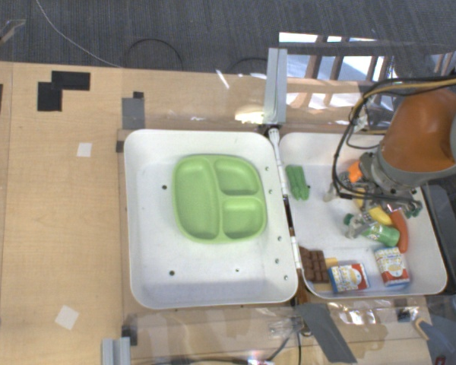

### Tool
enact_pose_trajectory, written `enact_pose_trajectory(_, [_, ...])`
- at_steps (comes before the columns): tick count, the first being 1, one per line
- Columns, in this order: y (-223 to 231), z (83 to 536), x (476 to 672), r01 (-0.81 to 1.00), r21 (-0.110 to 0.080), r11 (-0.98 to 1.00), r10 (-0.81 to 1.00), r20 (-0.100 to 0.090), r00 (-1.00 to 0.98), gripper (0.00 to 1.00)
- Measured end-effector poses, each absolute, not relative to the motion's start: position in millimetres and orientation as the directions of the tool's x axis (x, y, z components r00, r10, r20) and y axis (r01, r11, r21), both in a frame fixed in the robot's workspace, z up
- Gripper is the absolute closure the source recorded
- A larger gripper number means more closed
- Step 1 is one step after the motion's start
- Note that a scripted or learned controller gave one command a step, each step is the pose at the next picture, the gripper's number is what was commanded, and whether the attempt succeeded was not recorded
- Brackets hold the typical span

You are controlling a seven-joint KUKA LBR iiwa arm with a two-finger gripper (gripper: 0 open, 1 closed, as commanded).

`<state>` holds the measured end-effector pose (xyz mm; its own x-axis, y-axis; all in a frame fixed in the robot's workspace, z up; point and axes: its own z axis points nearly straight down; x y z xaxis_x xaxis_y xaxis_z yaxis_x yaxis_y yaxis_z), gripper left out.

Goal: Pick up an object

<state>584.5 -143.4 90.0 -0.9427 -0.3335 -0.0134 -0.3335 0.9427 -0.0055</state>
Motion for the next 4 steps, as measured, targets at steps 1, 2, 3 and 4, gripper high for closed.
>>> enact_pose_trajectory(1, [-170.0, 91.0, 528.9, -0.555, -0.013, 0.832, -0.555, -0.013, -0.832, 0.0])
enact_pose_trajectory(2, [-83.4, 91.8, 538.4, -0.753, -0.018, 0.658, -0.753, -0.014, -0.658, 0.0])
enact_pose_trajectory(3, [-117.5, 90.1, 603.0, -0.855, -0.015, 0.518, -0.855, -0.01, -0.518, 0.0])
enact_pose_trajectory(4, [-167.2, 89.5, 615.3, -0.889, -0.013, 0.458, -0.889, -0.007, -0.458, 0.0])
